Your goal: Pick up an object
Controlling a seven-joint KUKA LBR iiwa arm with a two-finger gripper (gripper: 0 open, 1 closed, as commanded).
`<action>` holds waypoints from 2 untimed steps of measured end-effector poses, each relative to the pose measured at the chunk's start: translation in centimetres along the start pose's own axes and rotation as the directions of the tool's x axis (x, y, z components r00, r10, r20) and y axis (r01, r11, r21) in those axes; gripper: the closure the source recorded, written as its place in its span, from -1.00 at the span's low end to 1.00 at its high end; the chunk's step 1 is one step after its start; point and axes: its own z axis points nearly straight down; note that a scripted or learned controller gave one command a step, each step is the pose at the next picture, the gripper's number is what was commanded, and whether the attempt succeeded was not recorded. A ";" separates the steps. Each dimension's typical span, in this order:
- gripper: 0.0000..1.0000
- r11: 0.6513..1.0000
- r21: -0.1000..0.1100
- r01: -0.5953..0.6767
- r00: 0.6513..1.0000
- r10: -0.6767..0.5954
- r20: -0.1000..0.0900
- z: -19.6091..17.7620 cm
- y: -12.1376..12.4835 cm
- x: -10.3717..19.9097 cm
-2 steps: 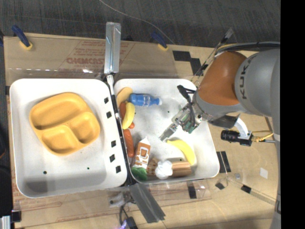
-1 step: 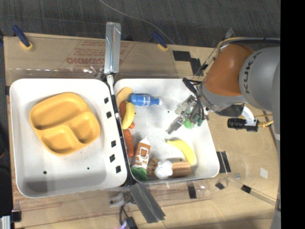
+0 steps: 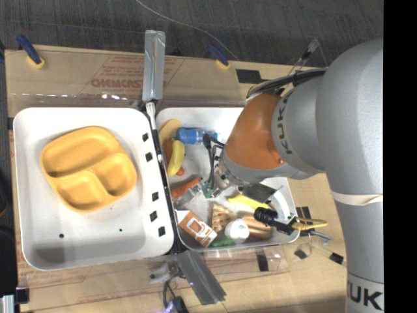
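Dark grey carpet floor around a brown cardboard-covered bench [image 3: 78, 67], blue clamps on its back edge. Grey KUKA arm with orange band [image 3: 306, 135] reaches in from the right and hangs over the right bin, hiding much of it. Two shallow white plastic bins side by side: left bin [image 3: 39, 240], right bin [image 3: 225, 117], with a grey metal bar [image 3: 154, 64] at the divider's far end.

Left bin: one yellow three-compartment plastic tray [image 3: 88, 167], lying tilted near the middle-left.

Right bin, a clutter of small things: one yellow banana [image 3: 176, 158] against the left wall, one blue plastic bottle [image 3: 190, 135] just beside it toward the back, one orange carrot-like piece [image 3: 186, 186] below the banana, one small brown-and-white carton [image 3: 197, 228] at the front left corner, one white round cap [image 3: 238, 229] near the front. Other pieces too jumbled to count.

Gripper [image 3: 214, 182] sits low at the bin's middle, among the items; cannot tell its state.
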 end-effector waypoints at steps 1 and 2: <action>1.00 1.000 0.000 0.003 1.000 -0.003 0.001 -1.0 0.0 -0.1; 1.00 0.903 -0.006 -0.430 0.903 0.430 0.002 -10.2 8.9 2.1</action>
